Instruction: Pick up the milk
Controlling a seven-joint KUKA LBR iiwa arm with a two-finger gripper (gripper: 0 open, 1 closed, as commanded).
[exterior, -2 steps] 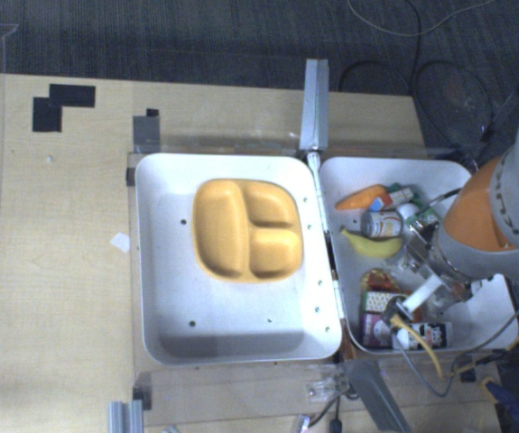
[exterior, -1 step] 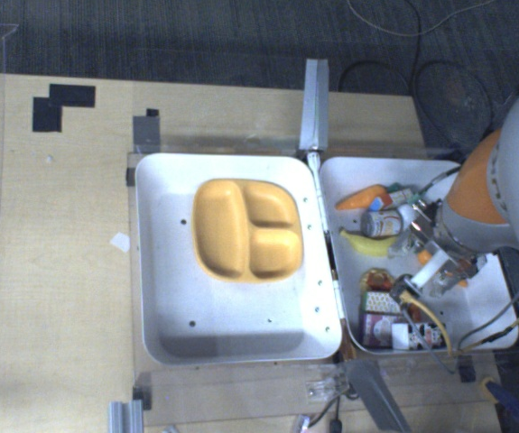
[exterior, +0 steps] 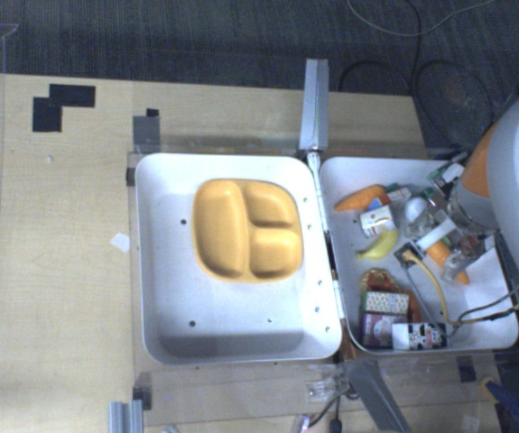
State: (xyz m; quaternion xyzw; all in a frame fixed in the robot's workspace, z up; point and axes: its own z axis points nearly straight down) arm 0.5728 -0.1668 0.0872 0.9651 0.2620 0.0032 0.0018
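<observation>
gripper (exterior: 429,231) over right bin (exterior: 505,334), near banana (exterior: 378,246); whether spread or pressed together, cannot tell

The pale bench (exterior: 51,287) is bearing the left bin (exterior: 164,269); the right bin (exterior: 349,174) is sitting just beside it, black patches (exterior: 63,104) lying well left of it.

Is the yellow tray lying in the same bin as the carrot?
No, the yellow tray lies in the left-hand bin of the view, and the carrot lies in the right-hand bin.

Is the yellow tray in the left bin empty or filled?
Empty: all three compartments of the yellow plastic divided tray show bare yellow.
</observation>
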